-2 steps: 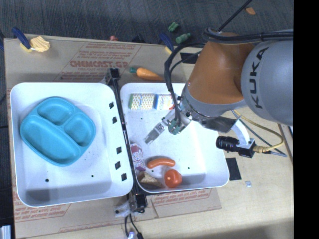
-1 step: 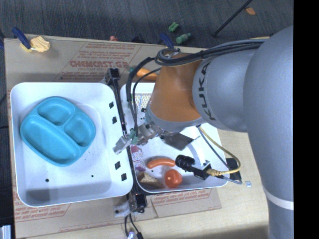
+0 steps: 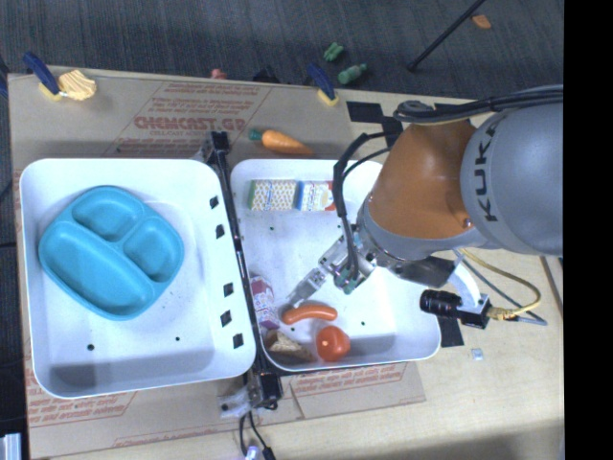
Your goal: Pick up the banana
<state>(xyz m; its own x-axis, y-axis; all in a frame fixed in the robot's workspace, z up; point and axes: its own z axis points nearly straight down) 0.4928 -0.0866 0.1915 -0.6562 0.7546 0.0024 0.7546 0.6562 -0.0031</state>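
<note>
The arm's gripper (image 3: 329,276), fingers parted and holding nothing, hovers in the right bin (image 3: 402,348) above a sausage (image 3: 308,312) and tomato (image 3: 331,342); no banana can be identified, so the search step seemingly remains, requiring location first.

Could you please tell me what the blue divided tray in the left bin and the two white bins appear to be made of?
The blue divided tray looks like moulded plastic with a smooth, slightly glossy finish: even colour, rounded compartment edges and soft highlights. The two shallow white bins also look like thin formed plastic, matte to satin, with rounded corners and rolled rims. This is judged by look alone.
</note>
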